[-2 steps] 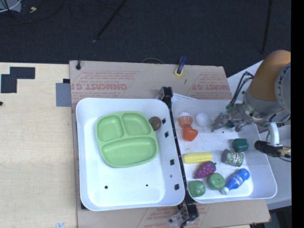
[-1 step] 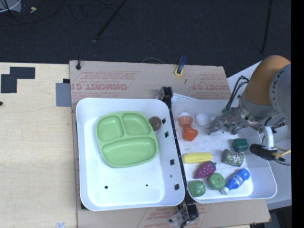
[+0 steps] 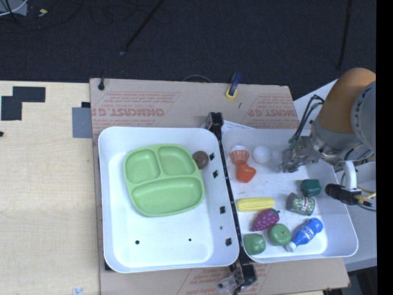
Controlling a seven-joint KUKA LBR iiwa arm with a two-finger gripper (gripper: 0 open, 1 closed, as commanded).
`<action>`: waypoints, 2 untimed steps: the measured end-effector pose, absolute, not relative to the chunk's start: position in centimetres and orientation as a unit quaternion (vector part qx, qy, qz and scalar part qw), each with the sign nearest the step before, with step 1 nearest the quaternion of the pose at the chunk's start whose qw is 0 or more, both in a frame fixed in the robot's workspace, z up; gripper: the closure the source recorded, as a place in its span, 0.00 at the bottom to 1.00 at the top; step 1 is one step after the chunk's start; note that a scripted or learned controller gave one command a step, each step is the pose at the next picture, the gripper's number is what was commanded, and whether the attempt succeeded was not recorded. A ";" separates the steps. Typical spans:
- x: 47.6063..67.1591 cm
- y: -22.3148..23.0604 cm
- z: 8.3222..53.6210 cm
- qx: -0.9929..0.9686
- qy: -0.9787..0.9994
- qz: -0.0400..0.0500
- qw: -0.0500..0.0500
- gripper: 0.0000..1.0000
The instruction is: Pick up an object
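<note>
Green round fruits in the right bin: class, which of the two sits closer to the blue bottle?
The green apple, right beside the blue bottle. The other green fruit lies farther left, at the bin's front corner, below the purple grapes.

- we take this for a robotics lab: two white bins [image 3: 110, 165] sit on printed cardboard [image 3: 159, 106] over a plywood bench [image 3: 43, 195]
- cables [image 3: 18, 5] trail across the dark floor behind
- plastic toy food [image 3: 255, 204] serves as test objects
</note>
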State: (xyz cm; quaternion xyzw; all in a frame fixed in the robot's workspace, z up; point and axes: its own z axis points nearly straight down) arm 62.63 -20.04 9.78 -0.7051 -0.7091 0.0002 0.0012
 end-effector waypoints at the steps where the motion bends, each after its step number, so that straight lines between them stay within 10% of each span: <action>1: 62.5 -19.8 14.0 -0.707 -0.707 0.000 0.000 1.00; 2: 62.3 -20.6 20.1 -0.708 -0.706 -0.001 -0.001 1.00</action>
